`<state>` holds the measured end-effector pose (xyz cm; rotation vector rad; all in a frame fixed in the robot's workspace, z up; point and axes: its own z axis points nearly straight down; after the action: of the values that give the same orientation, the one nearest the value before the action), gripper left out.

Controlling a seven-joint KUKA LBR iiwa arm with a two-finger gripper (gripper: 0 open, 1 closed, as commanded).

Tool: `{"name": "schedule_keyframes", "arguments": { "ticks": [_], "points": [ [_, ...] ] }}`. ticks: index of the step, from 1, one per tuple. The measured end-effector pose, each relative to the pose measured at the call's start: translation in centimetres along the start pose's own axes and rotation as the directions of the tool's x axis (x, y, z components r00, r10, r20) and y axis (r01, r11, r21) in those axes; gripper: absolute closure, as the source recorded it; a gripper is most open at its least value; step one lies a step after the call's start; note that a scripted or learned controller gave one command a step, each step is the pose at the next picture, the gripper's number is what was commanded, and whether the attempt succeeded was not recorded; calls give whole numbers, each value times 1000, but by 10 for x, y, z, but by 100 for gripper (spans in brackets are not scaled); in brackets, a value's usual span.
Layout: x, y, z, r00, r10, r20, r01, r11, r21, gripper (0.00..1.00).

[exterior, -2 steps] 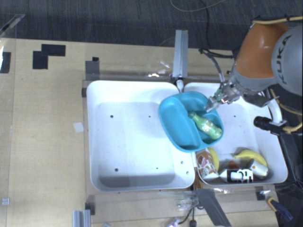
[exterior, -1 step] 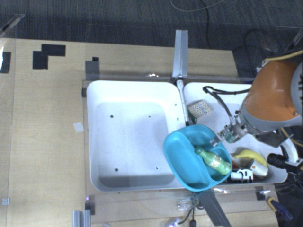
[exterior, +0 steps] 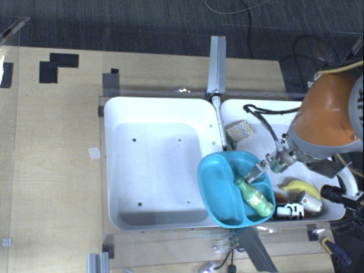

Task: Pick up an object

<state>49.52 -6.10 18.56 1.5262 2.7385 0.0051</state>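
Gripper (exterior: 263,169) sat at the blue bowl's (exterior: 219,195) upper-right rim in the right bin (exterior: 259,108), grip state unreadable; green bottle (exterior: 254,197) lay just lower-left of it inside the bowl, long axis running upper-left to lower-right, neck probably toward the gripper.

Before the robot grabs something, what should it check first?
1. Gripper is over the right bin: ok.
2. Gripper is near the bowl and the green bottle: ok.
3. Bowl sits flat: not ok, it tilts across the divider.
4. Bottle is reachable: ok, it lies in the bowl.
5. Banana has room around it: not ok, crowded at the bin's corner.
6. Something is held already: cannot tell.
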Motion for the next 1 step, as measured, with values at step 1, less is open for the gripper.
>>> {"name": "schedule_keyframes", "arguments": {
  "ticks": [1],
  "points": [
    [-60, -45, 31, 966, 260, 0, -260, 966, 1, 0]
  ]
}}
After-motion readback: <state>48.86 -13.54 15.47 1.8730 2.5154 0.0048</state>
